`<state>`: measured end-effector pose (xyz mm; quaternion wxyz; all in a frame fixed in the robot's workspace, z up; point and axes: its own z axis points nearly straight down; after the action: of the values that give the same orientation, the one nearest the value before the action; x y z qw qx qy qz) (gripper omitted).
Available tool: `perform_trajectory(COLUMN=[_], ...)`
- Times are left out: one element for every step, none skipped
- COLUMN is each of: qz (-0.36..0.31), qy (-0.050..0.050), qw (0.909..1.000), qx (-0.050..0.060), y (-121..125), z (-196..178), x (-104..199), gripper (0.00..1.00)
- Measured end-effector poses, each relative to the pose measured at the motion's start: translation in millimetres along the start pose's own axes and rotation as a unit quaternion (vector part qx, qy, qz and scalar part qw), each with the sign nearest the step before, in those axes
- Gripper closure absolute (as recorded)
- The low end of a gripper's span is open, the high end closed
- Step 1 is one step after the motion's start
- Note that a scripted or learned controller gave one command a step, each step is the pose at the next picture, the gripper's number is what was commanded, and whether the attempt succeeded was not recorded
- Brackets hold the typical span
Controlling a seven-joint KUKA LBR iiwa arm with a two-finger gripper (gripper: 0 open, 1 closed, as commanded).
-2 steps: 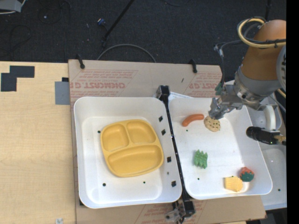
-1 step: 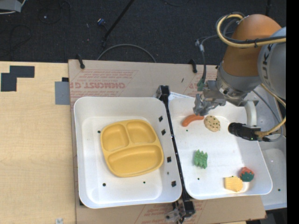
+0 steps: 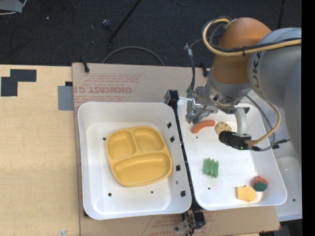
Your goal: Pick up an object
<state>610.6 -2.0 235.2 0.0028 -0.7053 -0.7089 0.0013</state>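
The claw (image 3: 196, 113) is seen lowered into the far end of the right bin (image 3: 275, 181); whether it is released or clenched cannot be told. An orange sausage (image 3: 203, 126) lies just beside it, with a spotted cookie (image 3: 222, 128) a little further out. A green toy (image 3: 211, 167), a yellow block (image 3: 246, 193) and a red berry (image 3: 260, 183) are found well apart from it. A yellow divided plate (image 3: 139, 155) rests in the left bin (image 3: 93, 191).

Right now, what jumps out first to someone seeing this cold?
The big yellow divided tray lying in the left bin. Next, the grey arm with its orange band, reaching in from the right, its hand low over the right bin's far end, just above an orange sausage-shaped toy. Small toys dot that bin: a green piece mid-bin, a yellow wedge near the front.
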Motion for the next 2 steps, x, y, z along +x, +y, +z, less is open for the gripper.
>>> perform_trajectory(qz=[0.0, 0.0], qy=[0.0, 0.0], qw=[1.0, 1.0], qx=[0.0, -0.002], y=[-8.7, -6.8], z=[8.0, 1.1], x=[50.2, 96.6], gripper=[1.0, 1.0])
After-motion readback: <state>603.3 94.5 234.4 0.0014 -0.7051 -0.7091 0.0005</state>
